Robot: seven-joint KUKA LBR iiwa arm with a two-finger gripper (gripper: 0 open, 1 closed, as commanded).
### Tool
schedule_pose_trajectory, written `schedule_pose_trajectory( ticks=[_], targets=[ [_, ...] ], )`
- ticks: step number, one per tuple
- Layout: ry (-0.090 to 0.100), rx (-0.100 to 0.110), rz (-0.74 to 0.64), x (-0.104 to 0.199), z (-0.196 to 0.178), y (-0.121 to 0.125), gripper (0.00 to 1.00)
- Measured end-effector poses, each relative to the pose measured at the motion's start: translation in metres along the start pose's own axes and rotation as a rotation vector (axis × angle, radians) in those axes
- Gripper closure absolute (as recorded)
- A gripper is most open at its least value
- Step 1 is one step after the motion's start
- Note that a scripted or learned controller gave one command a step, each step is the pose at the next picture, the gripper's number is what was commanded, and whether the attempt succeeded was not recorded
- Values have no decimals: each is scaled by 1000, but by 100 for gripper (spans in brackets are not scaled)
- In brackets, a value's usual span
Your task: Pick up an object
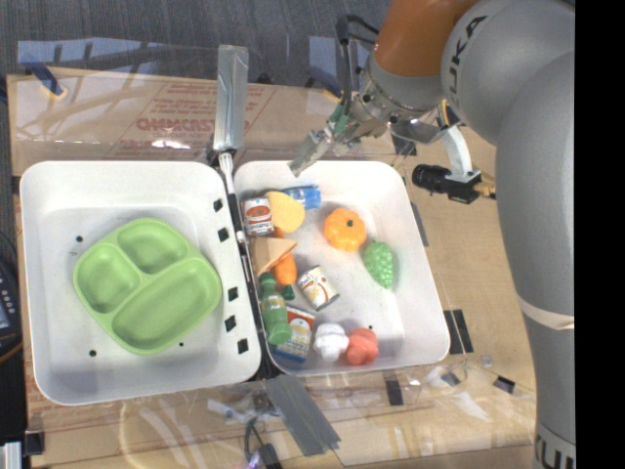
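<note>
Gripper (311, 152) sits over the back rim of the right bin (415, 262), near its back-left corner, tilted down toward the left; can't tell how it's set from this angle, and nothing visible in it. Arm (508, 86) comes in from the right, orange band up top. All candidate objects are in the right bin: blue packet (305, 196) at the back just below the gripper, yellow wedge (284, 212) touching a small can (258, 217) beside it, orange pumpkin (345, 230) mid-bin, green grape bunch (380, 264) just right of it. Further forward: orange cone-shaped piece (277, 259), second small can (316, 288), green bottle (273, 313) along the left wall, small carton (298, 332), white piece (331, 340) touching a red piece (362, 347) at the front. Left bin (49, 213) holds a green divided plate (146, 283), three compartments.
</note>
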State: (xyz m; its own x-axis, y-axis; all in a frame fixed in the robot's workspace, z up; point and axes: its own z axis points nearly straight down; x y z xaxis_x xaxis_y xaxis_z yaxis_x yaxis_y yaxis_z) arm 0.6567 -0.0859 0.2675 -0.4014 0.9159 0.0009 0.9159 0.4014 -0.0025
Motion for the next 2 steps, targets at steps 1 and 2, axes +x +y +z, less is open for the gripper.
schedule_pose_trajectory(
  ticks=[1, 2],
  targets=[
    [2, 2, -306, -13, 128, -74, 0],
    [-1, -2, -353, 17, 163, -119, 0]
  ],
)
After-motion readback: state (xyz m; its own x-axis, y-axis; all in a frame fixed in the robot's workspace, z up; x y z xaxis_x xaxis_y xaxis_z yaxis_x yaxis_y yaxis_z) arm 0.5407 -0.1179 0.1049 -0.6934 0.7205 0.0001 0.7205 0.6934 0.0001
